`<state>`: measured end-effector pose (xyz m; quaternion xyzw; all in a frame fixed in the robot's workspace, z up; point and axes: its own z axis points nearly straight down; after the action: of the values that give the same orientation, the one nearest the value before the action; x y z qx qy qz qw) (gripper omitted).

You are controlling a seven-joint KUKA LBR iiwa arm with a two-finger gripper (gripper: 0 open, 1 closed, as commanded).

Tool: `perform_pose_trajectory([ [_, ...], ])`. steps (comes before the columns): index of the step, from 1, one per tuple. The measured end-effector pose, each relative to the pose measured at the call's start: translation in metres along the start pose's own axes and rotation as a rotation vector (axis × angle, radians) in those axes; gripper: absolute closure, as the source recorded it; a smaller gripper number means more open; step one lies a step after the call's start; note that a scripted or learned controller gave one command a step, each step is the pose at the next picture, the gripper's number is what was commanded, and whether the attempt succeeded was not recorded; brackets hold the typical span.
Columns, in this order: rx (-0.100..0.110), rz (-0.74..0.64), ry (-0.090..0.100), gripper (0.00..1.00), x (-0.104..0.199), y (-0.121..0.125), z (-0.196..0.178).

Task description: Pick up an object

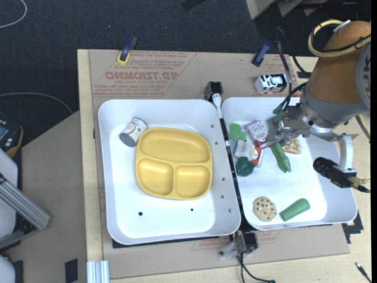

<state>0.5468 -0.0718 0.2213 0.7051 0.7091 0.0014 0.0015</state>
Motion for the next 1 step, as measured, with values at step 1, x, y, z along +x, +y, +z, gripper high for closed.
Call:
perform_pose_trajectory([
  [1,-0.001,-0.002,0.002,1.00,0.0567,0.0320,-0.0030],
])
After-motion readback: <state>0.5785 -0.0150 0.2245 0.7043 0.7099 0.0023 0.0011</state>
